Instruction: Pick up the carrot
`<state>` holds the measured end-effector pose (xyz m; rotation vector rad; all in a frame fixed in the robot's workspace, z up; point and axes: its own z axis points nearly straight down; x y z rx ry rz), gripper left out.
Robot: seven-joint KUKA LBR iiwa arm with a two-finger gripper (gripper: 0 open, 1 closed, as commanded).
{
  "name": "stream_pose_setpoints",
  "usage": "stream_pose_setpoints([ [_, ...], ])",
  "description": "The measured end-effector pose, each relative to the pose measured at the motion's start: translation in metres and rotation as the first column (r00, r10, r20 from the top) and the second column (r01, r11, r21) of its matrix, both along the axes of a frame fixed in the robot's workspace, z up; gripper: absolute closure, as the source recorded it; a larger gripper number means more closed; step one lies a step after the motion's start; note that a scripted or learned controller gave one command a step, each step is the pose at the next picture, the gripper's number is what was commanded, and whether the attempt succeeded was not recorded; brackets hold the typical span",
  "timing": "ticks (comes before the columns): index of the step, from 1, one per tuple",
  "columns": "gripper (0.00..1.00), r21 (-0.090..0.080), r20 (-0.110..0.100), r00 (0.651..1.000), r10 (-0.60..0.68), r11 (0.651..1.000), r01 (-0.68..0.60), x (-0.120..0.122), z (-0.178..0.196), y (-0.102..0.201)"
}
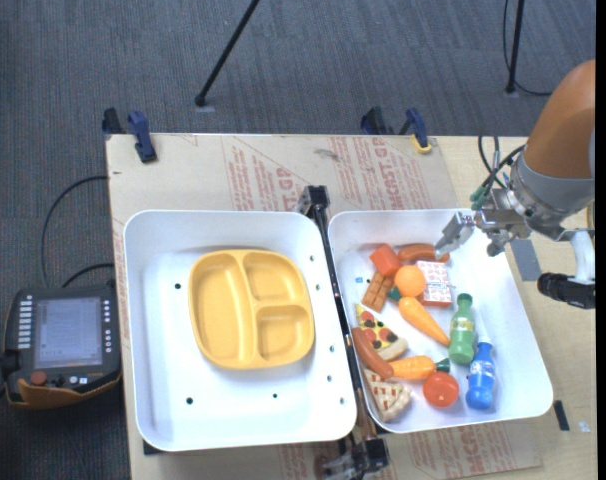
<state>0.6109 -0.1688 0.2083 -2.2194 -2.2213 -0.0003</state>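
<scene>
Orange and tapered, the carrot [424, 319] lies on the floor of the right bin [523, 313], near its middle, slanting from upper left to lower right. Its thick end sits just below an orange ball [410, 281], and its thin end points toward the green bottle [463, 329]. A second orange carrot-like piece [413, 368] lies lower down, near the bin's front edge, with its tip close to a red tomato [441, 390].

Around the carrot the bin is crowded. A small red and white box [436, 282] lies just right of the ball, and a red block [385, 259] and a sausage [416, 252] sit toward the back edge. A brown chocolate bar [376, 292] and a pizza slice [381, 333] lie along the left wall, with a hot dog [371, 353] and a waffle piece [391, 399] toward the front left corner. A blue bottle [481, 376] stands beside the green one, near the front right corner.

The gripper [480, 232] hangs above the bin's back right corner, well apart from the carrot. Its two fingers are spread, with nothing between them.

The left bin [148, 268] carries a yellow divided plate [251, 305] at its middle. Both bins rest on a brown board [283, 168], and a teach pendant [63, 343] lies on the floor beyond the board's left edge.
</scene>
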Motion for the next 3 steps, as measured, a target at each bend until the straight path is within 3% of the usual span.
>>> stream_pose_setpoints([
  [1,0.00,-0.001,0.001,1.000,-0.023,1.000,0.023,-0.022,-0.109,0.017],
  [2,0.00,-0.004,0.008,0.997,-0.073,0.997,0.074,-0.060,-0.118,0.053],
  [3,1.00,-0.005,0.008,0.997,-0.081,0.997,0.081,-0.060,-0.108,0.051],
])
